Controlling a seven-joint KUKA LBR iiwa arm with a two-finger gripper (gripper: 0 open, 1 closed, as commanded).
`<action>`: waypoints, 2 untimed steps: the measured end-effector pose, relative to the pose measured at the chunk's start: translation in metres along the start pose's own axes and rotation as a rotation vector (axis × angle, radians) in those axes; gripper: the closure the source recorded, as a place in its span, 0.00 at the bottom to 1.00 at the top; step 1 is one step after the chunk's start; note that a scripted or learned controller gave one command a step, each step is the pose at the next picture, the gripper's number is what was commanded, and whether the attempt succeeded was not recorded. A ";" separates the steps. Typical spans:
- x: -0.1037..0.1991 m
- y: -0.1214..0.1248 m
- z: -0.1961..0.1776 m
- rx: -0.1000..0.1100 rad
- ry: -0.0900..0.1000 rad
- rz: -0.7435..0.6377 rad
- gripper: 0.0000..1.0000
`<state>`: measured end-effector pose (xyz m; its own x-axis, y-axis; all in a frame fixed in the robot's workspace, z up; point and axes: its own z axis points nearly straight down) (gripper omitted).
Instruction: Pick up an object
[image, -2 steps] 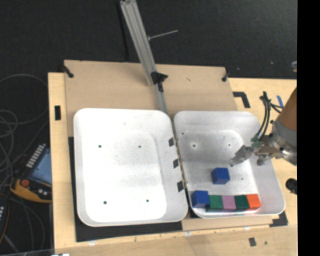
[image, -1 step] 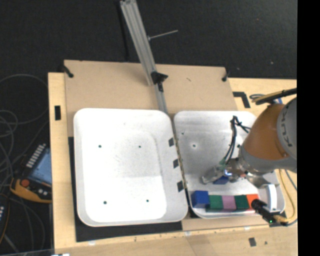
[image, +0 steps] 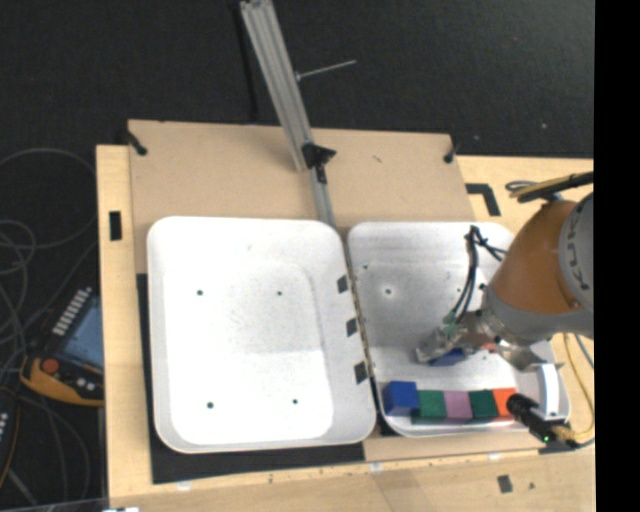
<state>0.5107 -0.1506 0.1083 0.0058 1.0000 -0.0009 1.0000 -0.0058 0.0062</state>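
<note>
A row of small blocks lies along the front wall of the right bin (image: 400, 265): a blue block (image: 400, 397), a dark green one (image: 432, 404), a pale purple one (image: 457, 404), a second green one (image: 483, 403) and an orange one (image: 504, 399). My gripper (image: 444, 349) hangs low inside this bin, just behind the row and above the purple block. A small patch of blue (image: 453, 355) shows right at the gripper's tip; what it is cannot be made out. The arm's orange band (image: 528, 262) rises to the right.
The left bin (image: 250, 320) sits beside the right one, with clips along the shared wall. A slanted metal rail (image: 285, 90) runs from the top down to the bins' back edge. Cables and a handheld controller (image: 60, 365) lie off the bench at left.
</note>
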 end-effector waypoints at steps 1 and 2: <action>0.104 0.015 -0.092 -0.002 0.004 -0.016 1.00; 0.132 0.010 -0.145 -0.001 0.002 -0.012 1.00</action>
<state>0.5206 -0.0183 0.2531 -0.0065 1.0000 0.0010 1.0000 0.0065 0.0068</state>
